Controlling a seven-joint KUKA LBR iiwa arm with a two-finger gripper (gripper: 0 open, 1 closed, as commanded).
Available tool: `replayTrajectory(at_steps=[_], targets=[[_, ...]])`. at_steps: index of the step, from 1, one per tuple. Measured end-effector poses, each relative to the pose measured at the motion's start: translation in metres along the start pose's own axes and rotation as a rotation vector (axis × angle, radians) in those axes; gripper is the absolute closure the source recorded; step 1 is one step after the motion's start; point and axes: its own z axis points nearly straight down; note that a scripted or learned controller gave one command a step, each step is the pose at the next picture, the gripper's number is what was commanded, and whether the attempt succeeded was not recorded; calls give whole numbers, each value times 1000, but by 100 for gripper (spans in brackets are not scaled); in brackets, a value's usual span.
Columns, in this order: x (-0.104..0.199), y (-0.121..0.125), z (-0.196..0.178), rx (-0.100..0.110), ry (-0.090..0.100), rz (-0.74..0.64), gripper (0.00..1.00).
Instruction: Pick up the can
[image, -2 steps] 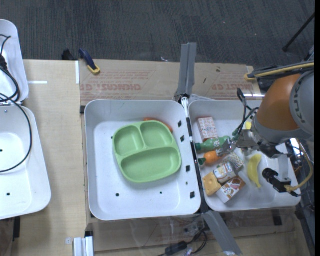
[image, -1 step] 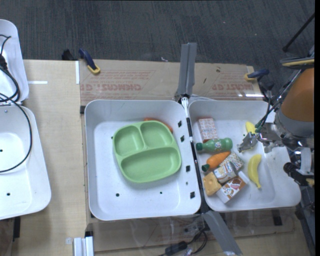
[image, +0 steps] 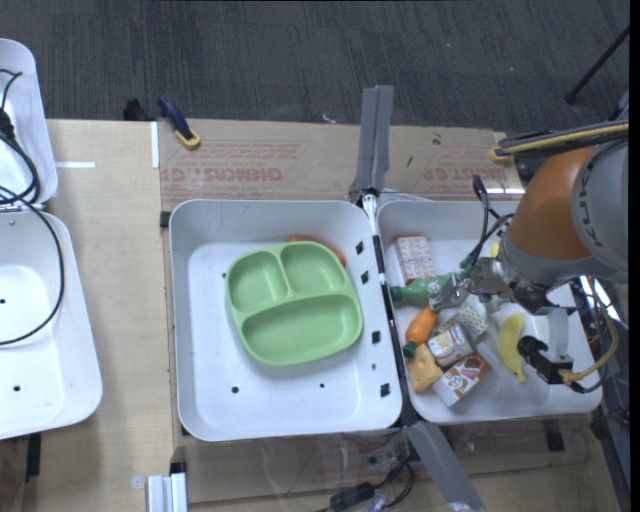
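The right bin (image: 560, 400) holds a pile of small groceries. What looks like the can (image: 447, 343), short with a pale and brown label, lies tilted in the middle of that pile. My gripper (image: 455, 292) hangs low over the bin just behind the can, close to a green bottle (image: 410, 292). Nothing visibly hangs from it. The arm's orange band (image: 550, 215) and grey wrist cover the bin's right back part.
Around the can lie an orange carrot (image: 421, 325), a yellow banana (image: 511, 345), a small carton (image: 466, 378), a yellowish item (image: 422, 372) and a pink packet (image: 412, 257). The left bin (image: 200, 380) holds a green divided plate (image: 295, 303). Cables trail at the arm's right.
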Motion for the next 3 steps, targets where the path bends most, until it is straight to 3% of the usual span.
replayTrajectory(at_steps=[1, 2, 3], targets=[[-1, -1, -8, 3, 0, 3, 100], [-1, -1, -8, 3, 0, 3, 0], [-57, 4, 5, 9, 2, -83, 0]])
